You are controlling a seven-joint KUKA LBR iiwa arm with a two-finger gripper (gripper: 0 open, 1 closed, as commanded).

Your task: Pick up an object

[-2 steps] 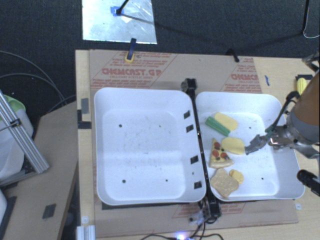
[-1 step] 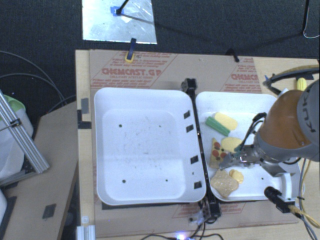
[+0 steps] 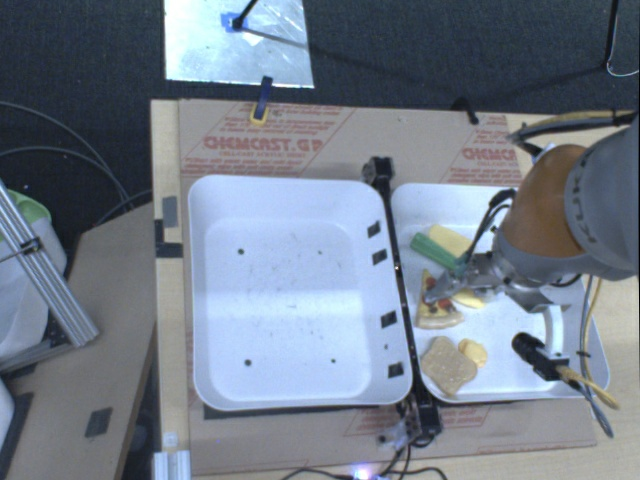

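The claw [image 3: 437, 290] sits low in the right bin [image 3: 500, 196] over a pizza slice [image 3: 438, 315] (near the divider). Its grip cannot be told. The left bin [image 3: 290, 288] lies open.

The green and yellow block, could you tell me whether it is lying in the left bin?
No, the green and yellow block lies in the right bin, just beside the gripper, while the left bin sits apart across the divider.

Bench [image 3: 330, 128] — two white bins [image 3: 290, 288]; metal sheet [image 3: 238, 28]
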